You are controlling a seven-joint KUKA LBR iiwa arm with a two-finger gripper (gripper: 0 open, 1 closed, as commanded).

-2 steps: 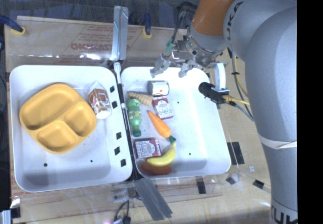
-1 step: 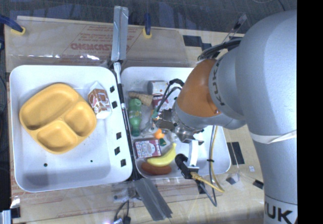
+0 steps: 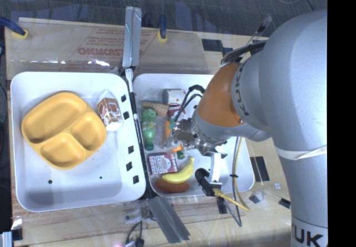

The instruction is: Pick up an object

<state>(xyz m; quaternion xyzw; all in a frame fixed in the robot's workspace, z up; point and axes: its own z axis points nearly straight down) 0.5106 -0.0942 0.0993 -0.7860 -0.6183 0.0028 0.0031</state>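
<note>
Bench w/ 2 white bins (image 3: 33,196), arm (image 3: 261,90) over rt one.

Grey arm (image 3: 289,90) over right bin (image 3: 245,179), banana (image 3: 181,172) below; yellow tray (image 3: 63,129) in left bin (image 3: 33,196).

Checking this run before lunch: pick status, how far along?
Done: arm has reached over the right bin. In hand: nothing visibly gripped; its wrist hangs above the clutter, hiding the fingers. Left: the grasp and lift. The banana and green bottle lie in that bin; the yellow tray sits in the left bin.
</note>
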